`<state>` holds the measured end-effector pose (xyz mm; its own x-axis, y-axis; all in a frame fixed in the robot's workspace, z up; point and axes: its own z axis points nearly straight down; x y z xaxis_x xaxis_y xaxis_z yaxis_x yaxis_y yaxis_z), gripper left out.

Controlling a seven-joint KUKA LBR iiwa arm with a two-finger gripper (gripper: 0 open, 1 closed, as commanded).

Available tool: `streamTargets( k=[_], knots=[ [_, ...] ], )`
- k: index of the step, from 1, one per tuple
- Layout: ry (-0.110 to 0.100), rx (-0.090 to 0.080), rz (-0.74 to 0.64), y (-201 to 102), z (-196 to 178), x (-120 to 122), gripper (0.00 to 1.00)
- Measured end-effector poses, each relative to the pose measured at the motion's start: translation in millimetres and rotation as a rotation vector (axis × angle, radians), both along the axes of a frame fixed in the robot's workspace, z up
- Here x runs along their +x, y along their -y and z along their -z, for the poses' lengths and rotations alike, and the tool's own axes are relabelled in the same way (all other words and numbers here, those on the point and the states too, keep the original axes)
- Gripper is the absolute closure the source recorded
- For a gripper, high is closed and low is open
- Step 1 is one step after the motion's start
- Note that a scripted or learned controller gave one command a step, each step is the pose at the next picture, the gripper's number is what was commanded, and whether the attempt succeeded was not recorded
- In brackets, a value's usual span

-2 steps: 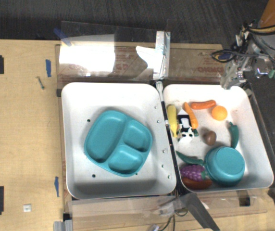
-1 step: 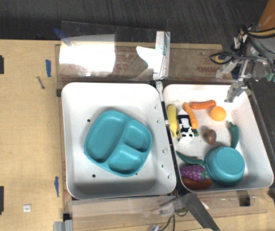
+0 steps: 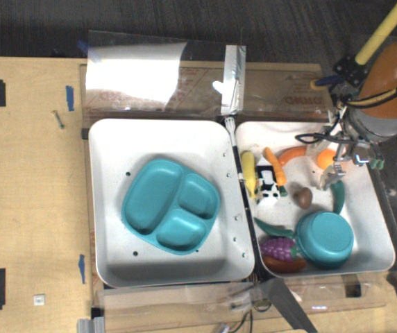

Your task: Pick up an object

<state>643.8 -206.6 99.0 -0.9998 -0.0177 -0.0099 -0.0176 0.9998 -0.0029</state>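
My gripper (image 3: 332, 177) hangs low over the back right part of the right bin (image 3: 382, 217), reaching in from the right. Just behind it lies an orange round fruit (image 3: 323, 158), partly covered by the wrist. A green curved vegetable (image 3: 338, 197) lies right below the gripper. A small brown object (image 3: 302, 198) sits a little to its left. Farther left are a carrot (image 3: 275, 164), a yellow banana-like piece (image 3: 248, 173) and a black-and-white toy (image 3: 269, 184). A teal bowl (image 3: 325, 238) and purple grapes (image 3: 280, 249) fill the bin's front.
The left bin (image 3: 108, 144) holds a teal divided plate (image 3: 171, 205). A clear plastic panel (image 3: 150, 75) stands behind the bins. The wooden bench (image 3: 25, 186) stretches to the left. Cables and the orange-banded arm (image 3: 386, 75) crowd the upper right.
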Motion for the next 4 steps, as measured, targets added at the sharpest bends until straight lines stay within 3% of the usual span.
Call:
streamTargets(
  k=[1, 2, 3, 4],
  knots=[
    [-0.013, 0.004, 0.112, -3.4, 11.2, -3.6, 0.0],
    [0.01, 0.0, 0.111, -3.5, -4.2, 2.0, 1.0],
    [0.01, 0.003, 0.11, -69.7, -104.1, 6.8, 1.0],
    [0.006, 0.003, 0.096, -101.0, -165.6, 19.0, 1.0]
  ],
)
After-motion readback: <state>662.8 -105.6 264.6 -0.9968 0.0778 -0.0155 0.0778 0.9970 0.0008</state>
